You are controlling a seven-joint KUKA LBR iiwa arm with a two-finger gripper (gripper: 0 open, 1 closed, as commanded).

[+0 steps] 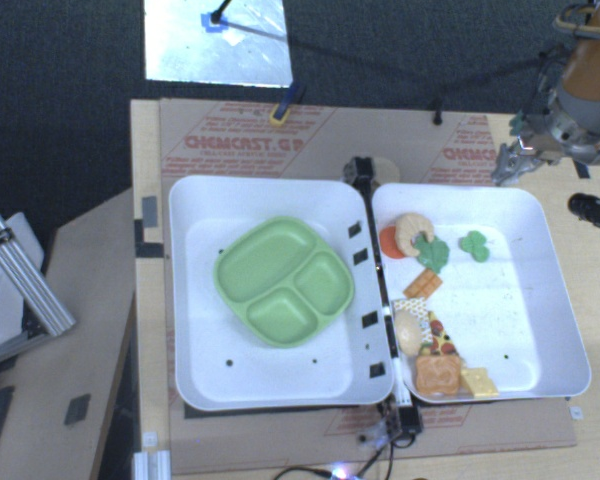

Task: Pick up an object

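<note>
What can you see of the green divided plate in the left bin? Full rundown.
The green divided plate is pale green, matte and looks like plastic: a rounded-square shape with a raised rim and three compartments, one large toward the back left and two smaller ones toward the front right. All three look bare. It lies flat and right side up, turned at an angle to the bin walls, on the floor of the left bin, about central. It appears to touch only the bin floor.

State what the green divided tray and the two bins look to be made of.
Green three-compartment tray: likely moulded plastic, matte, going by its even colour and soft rounded ridges. Left white bin and right white bin: probably thin formed plastic, slightly glossy, with smooth rounded rims; the exact material is uncertain.
</note>
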